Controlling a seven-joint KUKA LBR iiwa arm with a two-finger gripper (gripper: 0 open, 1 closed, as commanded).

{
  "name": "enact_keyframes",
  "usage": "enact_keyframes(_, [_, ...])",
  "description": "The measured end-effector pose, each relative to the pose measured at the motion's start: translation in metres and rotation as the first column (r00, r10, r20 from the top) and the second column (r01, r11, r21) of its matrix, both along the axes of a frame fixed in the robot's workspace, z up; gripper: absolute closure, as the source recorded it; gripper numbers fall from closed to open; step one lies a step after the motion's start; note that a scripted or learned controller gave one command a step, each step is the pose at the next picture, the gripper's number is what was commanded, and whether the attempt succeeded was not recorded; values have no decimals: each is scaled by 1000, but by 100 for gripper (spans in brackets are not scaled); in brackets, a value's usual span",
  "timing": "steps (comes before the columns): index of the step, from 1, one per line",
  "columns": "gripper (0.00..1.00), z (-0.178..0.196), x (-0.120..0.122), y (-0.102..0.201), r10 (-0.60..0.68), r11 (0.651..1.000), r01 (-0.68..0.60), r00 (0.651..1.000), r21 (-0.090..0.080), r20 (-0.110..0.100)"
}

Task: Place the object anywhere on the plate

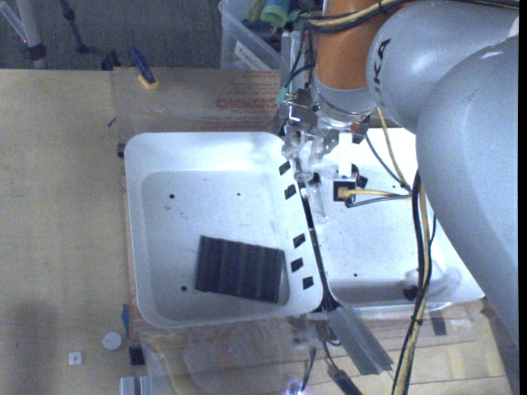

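Note:
A dark ribbed rectangular plate (239,270) lies flat at the front of the left bin (165,163). My gripper (316,197) hangs over the strip where the two bins meet. It is above and to the right of the plate and well apart from it. I can make out no object at the gripper's tip against the white bin. The grey arm with its orange band (350,35) covers much of the right bin (370,253).
A clear tub of colourful toys (263,11) stands behind the bins. A blue clip (146,76) lies on the bench at the back left. Small bits (111,341) sit by the bench's front left. Cables (420,245) hang over the right bin.

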State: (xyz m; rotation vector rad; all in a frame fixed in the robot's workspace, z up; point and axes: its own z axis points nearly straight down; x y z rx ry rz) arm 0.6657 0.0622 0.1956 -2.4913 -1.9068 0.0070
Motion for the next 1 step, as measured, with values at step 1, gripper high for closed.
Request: enact_keyframes(1, [100,4,0,100,-107,994,107,994,0,6])
